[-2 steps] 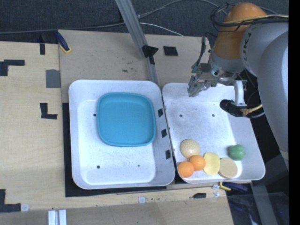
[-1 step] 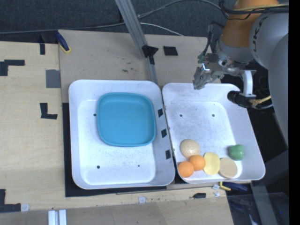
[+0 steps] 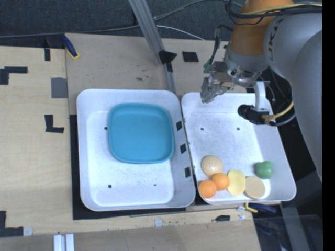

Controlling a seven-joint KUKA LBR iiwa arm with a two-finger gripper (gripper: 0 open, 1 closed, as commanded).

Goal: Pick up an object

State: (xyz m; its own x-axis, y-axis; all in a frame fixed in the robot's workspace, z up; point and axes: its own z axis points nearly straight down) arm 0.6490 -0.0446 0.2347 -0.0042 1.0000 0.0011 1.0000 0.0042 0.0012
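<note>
Orange, cream, yellow and green: the pickable things lie bunched at the near edge of the right bin (image 3: 230, 124), well apart from the arm. Two orange balls (image 3: 213, 185) sit touching each other, a speckled cream egg (image 3: 212, 164) just behind them, a pale yellow piece (image 3: 236, 182) and a tan disc (image 3: 255, 186) to their right, and a green ball (image 3: 264, 169) a little apart from the rest, close to the bin's right wall. The hand (image 3: 209, 94) hovers over the far left corner of that same bin, near the rim it shares with the left bin (image 3: 94, 140); whether it is spread or closed cannot be told from here, and nothing shows in its grip. A blue plate (image 3: 140, 133) lies flat in the left bin on the bench (image 3: 31, 156).

The step in hand looks like the approach, with the pick itself not yet done. Done well, it would mean travelling toward the near edge of the bin and choosing the green ball, since it stands freest, so fingers could close on either side without nudging a neighbour. The clustered pieces are a poorer bet: round, touching things are likely to roll or be pushed aside. Coming straight down over the centre and closing gently should guard against a ball squirting out toward the wall.
</note>
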